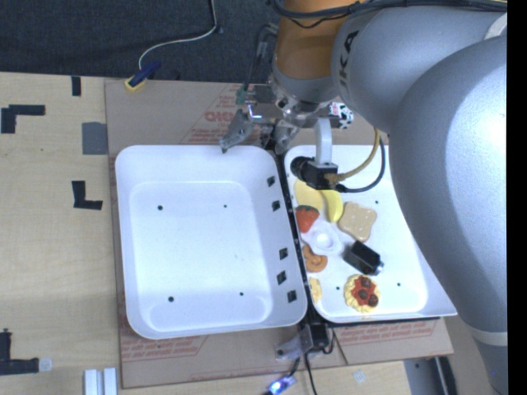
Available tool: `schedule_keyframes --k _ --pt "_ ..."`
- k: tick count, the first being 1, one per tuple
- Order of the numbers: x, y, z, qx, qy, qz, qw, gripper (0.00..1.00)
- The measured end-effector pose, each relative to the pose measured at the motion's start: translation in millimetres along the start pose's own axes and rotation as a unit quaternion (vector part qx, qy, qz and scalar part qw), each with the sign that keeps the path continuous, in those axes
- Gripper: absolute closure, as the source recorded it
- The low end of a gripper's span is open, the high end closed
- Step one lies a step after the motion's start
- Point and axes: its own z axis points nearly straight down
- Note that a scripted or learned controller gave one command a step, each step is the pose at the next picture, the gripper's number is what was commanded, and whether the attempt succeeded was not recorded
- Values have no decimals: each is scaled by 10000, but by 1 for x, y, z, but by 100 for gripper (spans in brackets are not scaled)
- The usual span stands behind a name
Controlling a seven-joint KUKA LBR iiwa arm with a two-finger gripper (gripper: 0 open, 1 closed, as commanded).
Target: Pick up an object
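Gripper (254, 134) hovers above the left bin (148, 167) rim, jaws spread, gripping nothing, away from the toy food (329, 245).

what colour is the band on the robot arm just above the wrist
Orange band, clearest in the camera view.

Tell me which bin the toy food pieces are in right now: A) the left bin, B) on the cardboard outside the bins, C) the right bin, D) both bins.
C: the toy food pieces all lie in the right bin, clustered near the wall that it shares with the left bin.
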Motion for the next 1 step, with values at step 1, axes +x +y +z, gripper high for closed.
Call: schedule_keyframes --k 1 --pt "63 11 -10 44 -14 38 10000 0"
